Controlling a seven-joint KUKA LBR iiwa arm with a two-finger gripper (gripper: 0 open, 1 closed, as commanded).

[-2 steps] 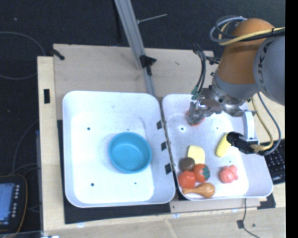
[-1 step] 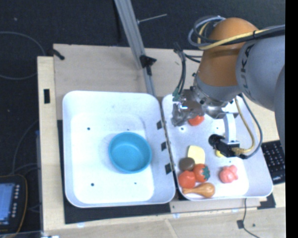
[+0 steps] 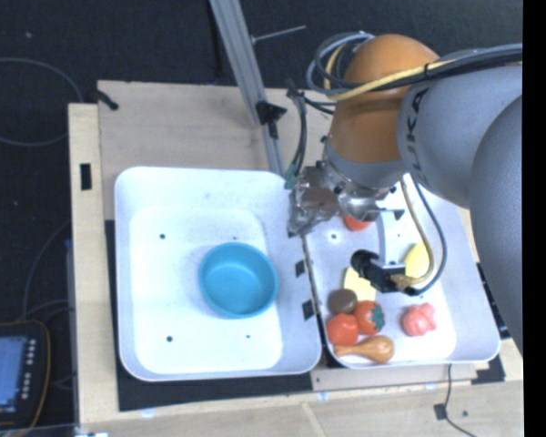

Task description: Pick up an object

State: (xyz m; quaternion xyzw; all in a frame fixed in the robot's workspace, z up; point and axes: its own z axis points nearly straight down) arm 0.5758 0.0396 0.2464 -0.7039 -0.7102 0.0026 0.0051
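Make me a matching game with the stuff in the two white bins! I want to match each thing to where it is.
Things:
1. blue bowl
2. tomato
3. pink toy
4. tan gourd

Places:
A. right bin, at its near edge, below the other toys
B. middle of the left bin
C. right bin, nearest its right rim
D. right bin, just above the gourd, left of the pink toy

Pairs: 1-B, 2-D, 3-C, 4-A
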